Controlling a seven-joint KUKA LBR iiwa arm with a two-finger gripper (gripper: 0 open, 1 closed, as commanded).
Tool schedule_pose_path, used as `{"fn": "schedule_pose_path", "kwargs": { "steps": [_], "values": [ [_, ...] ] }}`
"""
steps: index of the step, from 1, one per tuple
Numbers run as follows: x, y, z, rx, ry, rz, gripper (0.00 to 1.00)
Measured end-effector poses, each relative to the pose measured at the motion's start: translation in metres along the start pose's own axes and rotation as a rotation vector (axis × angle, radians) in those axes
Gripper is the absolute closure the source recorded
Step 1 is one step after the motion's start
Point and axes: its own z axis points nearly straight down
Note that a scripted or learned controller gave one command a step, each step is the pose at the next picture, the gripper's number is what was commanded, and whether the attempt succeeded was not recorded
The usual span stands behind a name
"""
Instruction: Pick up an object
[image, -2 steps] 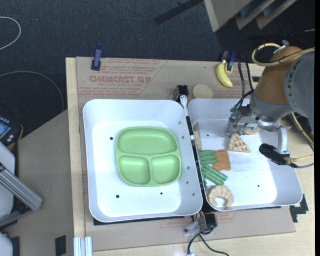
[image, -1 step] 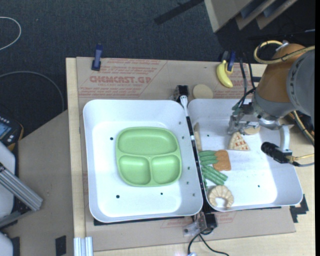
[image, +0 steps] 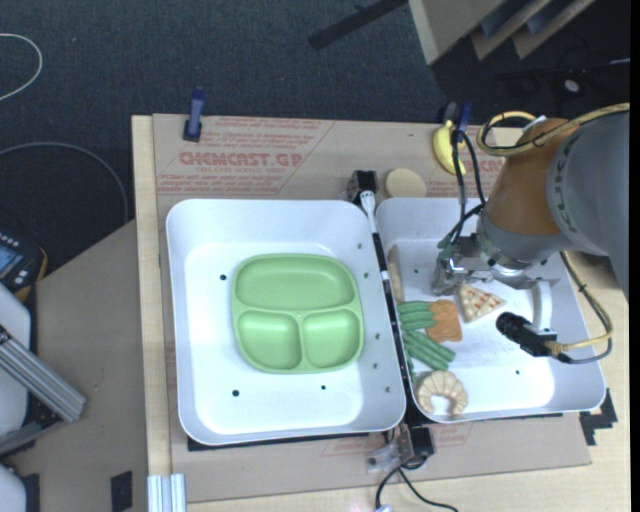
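Note:
The right bin holds several toy foods: green bean pods, an orange-brown piece, a waffle-like wedge and a pale shrimp-like piece near the front wall. A tan stick lies along the bin's left wall. My gripper hangs low over the right bin, just above and left of the wedge and beyond the orange-brown piece. The wrist hides what lies between the fingers.
The left bin holds a green three-compartment plate. A black clamp sits at the far end of the divider between the bins. A black sensor with cable hangs off the arm over the right bin. A yellow item and a tan disc lie behind the bins.

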Motion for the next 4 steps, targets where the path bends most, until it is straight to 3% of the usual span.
{"fn": "schedule_pose_path", "kwargs": {
  "steps": [1,2,3,4],
  "values": [
    [0.086,0.045,-0.108,-0.019,-0.001,-0.008,1.0],
    [0.114,-0.049,-0.1,0.003,0.0,0.001,1.0],
    [0.141,-0.08,-0.211,-0.014,-0.001,-0.003,1.0],
    [0.201,-0.089,-0.392,-0.027,0.004,-0.007,1.0]
  ]
}}
